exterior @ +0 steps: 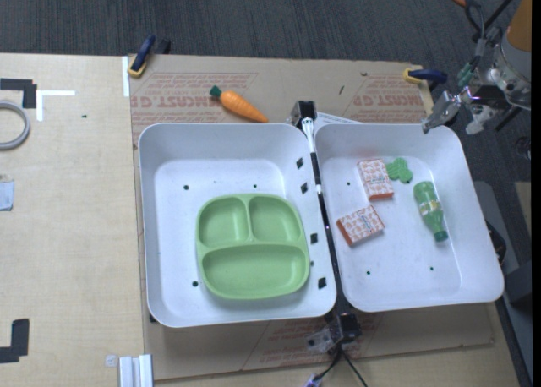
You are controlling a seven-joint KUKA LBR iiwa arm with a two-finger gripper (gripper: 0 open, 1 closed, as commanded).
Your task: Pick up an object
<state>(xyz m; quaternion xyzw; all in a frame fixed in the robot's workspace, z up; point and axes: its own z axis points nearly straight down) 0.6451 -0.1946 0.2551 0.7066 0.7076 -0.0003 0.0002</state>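
The right bin [473, 280] holds two small red-and-white boxes, one [374, 179] toward the back and one [361, 226] nearer the middle. A small green lump [399, 171] lies beside the back box. A green bottle [429, 209] lies on its side to the right. My gripper [454, 117] hovers over the bin's far right corner, above and apart from all of them. It is open, with nothing between its fingers.
The left bin [161, 208] holds a green divided plate [252, 246]. An orange toy carrot [239, 104] lies on the cardboard behind the bins. Blue-and-yellow clamps [142, 54] [423, 76] grip the cardboard's back edge.
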